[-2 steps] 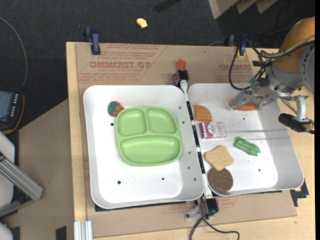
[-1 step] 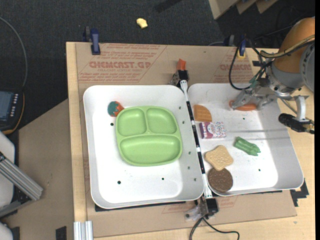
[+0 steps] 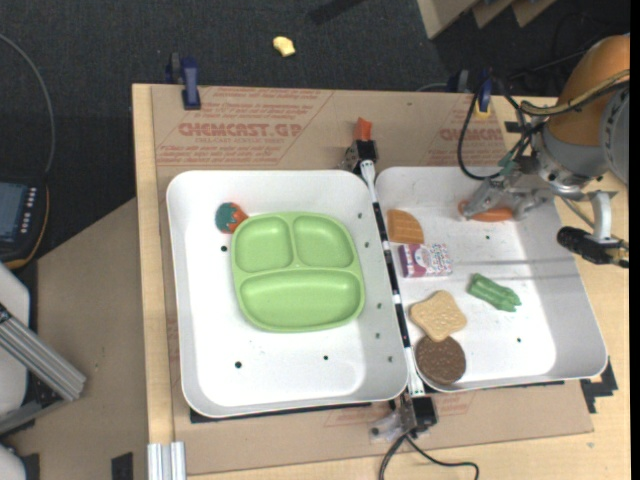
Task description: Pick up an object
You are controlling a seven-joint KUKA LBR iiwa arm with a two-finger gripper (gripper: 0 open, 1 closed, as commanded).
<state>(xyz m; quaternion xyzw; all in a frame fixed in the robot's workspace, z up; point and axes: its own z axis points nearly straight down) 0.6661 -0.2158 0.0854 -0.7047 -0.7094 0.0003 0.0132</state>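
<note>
The gripper (image 3: 497, 200) sits low at the far end of the right bin (image 3: 560, 338), its fingers closed around an orange carrot-like piece (image 3: 487, 210), well beyond the green pepper-like toy (image 3: 494, 293).

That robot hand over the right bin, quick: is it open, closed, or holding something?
Hand: low over an orange thing in the right bin; open, closed or holding cannot be told.
</note>
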